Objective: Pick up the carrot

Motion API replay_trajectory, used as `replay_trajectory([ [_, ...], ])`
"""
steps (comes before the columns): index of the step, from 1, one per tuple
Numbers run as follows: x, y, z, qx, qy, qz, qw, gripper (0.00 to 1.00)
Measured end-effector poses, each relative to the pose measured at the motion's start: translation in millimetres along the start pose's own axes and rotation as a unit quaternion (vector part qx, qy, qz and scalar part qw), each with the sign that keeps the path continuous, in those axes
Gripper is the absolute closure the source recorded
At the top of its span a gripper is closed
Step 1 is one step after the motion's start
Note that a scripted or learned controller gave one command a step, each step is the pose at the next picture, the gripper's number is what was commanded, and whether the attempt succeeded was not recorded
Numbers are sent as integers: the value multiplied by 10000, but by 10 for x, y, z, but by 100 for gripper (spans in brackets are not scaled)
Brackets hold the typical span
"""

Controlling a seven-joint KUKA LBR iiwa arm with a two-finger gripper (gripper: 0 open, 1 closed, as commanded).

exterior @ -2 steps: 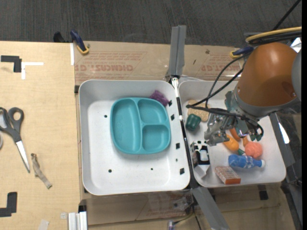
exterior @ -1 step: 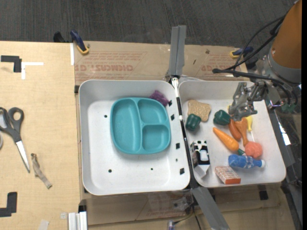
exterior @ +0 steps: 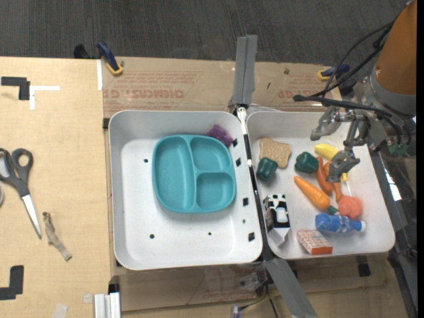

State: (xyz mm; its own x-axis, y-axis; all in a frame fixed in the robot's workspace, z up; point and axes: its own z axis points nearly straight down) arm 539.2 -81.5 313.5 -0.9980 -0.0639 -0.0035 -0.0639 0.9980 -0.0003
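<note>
The carrot is an orange cone lying slantwise in the middle of the right bin, with its thick end toward the lower right. A thinner orange piece lies just above it. My gripper hangs over the right side of this bin, up and to the right of the carrot and close to the thin orange piece. Nothing shows as held by it. The arm's orange band is at the top right.
Around the carrot lie a yellow banana, green pieces, a bread slice, a peach ball, a blue bottle, a small box and a black-and-white carton. The left bin holds a teal plate.
</note>
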Motion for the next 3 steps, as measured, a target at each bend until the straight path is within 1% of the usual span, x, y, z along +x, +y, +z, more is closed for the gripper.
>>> replay_trajectory([
  [1,251,-371,1903,-3,12,310,9995,0],
  [2,-151,-361,2211,-1,-3,486,9988,0],
  [3,-167,-358,2110,5,-25,473,9989,100],
])
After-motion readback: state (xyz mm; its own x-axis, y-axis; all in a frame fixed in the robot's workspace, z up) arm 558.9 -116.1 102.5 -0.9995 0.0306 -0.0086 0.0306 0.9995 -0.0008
